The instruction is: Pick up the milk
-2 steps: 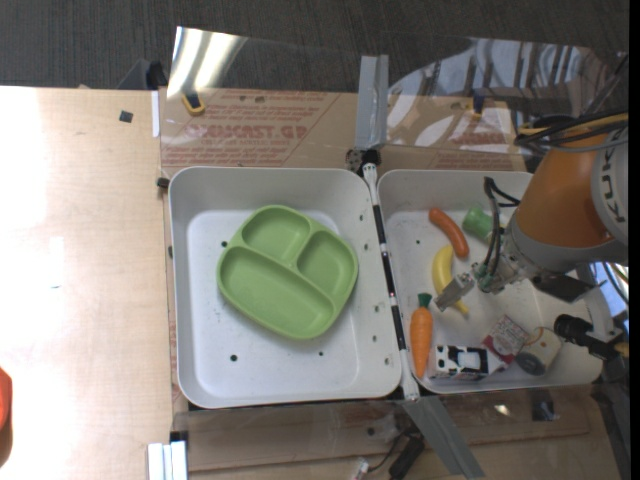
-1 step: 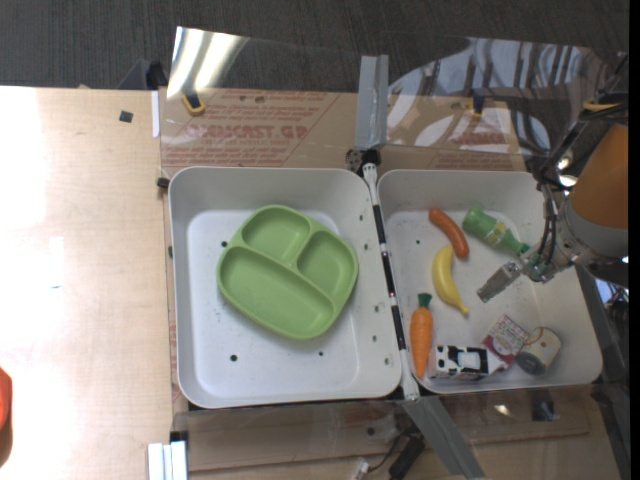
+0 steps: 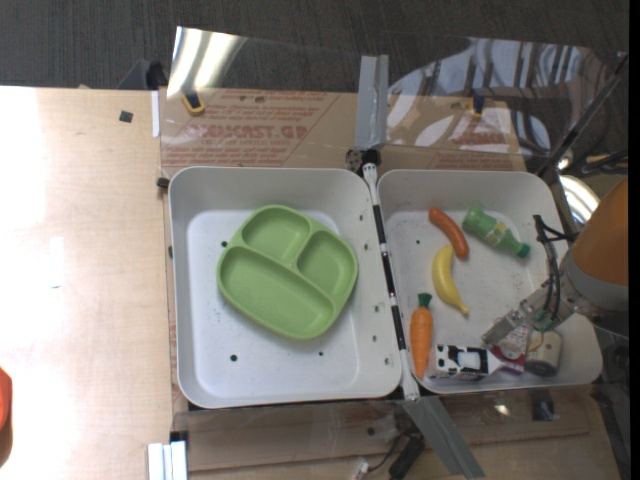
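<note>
A: Where lying in the right-hand shallow white bin (image 3: 500,183), black-and-white cow-patterned milk carton (image 3: 461,361): on its side at near edge, just beside orange toy carrot (image 3: 421,337).

B: Two-finger gripper (image 3: 517,340) on grey arm: low over near right corner, close beside carton. Finger spread: cannot tell. Nothing seen held.

A: Left bin (image 3: 190,268): green three-compartment plastic plate (image 3: 288,271).

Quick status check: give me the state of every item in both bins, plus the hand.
Milk carton: lying on its side, right bin's near edge, not held.
Carrot: lying flat beside milk carton.
Banana: lying flat.
Sausage: lying flat.
Green bottle: on its side.
Green divided plate: upright, left bin.
Hand: low beside milk carton.
</note>
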Tool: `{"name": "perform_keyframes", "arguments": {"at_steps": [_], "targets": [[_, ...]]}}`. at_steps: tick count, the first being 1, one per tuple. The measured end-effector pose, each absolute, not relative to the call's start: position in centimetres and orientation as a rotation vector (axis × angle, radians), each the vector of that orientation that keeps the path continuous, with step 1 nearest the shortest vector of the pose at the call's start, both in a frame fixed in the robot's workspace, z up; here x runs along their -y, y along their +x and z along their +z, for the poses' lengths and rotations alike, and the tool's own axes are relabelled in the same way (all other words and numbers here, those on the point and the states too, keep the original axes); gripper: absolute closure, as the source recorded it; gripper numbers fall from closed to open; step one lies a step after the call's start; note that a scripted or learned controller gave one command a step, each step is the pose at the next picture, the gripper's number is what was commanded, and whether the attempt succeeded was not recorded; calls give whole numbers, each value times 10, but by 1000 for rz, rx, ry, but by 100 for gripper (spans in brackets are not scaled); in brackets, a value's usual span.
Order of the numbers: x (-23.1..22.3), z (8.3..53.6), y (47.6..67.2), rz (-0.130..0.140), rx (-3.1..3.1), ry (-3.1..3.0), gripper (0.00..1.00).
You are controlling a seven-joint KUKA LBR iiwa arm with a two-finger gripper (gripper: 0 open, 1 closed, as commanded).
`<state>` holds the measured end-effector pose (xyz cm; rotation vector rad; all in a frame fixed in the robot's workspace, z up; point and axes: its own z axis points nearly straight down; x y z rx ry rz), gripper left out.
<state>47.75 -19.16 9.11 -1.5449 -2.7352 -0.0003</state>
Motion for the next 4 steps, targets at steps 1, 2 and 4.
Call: {"name": "perform_keyframes", "arguments": {"at_steps": [1,2,4], "targets": [[183,91,477,0,2762,-1492,0],[183,100,478,-3,2761,-1496,100],[116,224,505,2,2567,-1814,100]]}}
